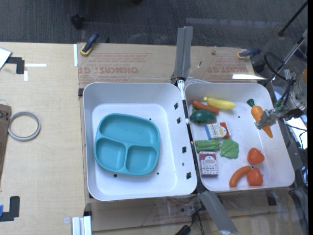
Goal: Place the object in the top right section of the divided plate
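Red toy packet [208, 163] and the other play foods lie loose in the right bin [274, 177]. At that bin's right edge the gripper [266, 120] closes on the toy carrot [259, 115], ready for transfer to the teal divided plate [128, 144], left bin.

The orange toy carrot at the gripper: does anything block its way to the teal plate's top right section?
Only the two bins' adjoining walls lie between the orange toy carrot at the gripper and the teal divided plate; its sections hold nothing.
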You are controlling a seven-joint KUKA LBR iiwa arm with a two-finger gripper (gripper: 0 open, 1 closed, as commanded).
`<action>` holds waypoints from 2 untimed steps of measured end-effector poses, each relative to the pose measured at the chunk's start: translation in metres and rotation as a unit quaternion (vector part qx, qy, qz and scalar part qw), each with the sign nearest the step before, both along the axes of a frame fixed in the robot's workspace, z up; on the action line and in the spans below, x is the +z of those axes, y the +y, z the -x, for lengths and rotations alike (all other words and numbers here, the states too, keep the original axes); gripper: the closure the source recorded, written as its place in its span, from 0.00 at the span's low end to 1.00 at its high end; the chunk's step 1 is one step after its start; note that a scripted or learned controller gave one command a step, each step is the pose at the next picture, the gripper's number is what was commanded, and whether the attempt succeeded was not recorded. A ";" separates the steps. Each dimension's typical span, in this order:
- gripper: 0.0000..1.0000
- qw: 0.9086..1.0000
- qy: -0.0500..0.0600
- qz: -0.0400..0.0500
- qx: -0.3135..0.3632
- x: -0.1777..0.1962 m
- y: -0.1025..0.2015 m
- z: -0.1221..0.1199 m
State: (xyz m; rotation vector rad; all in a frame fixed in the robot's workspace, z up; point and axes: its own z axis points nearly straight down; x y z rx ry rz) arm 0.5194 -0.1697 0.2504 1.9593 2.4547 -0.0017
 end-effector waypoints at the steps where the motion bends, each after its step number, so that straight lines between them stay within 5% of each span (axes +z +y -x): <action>1: 1.00 0.995 0.002 -0.001 -0.100 -0.013 0.023 0.042; 2: 0.00 0.995 0.002 0.000 -0.100 -0.013 0.023 0.042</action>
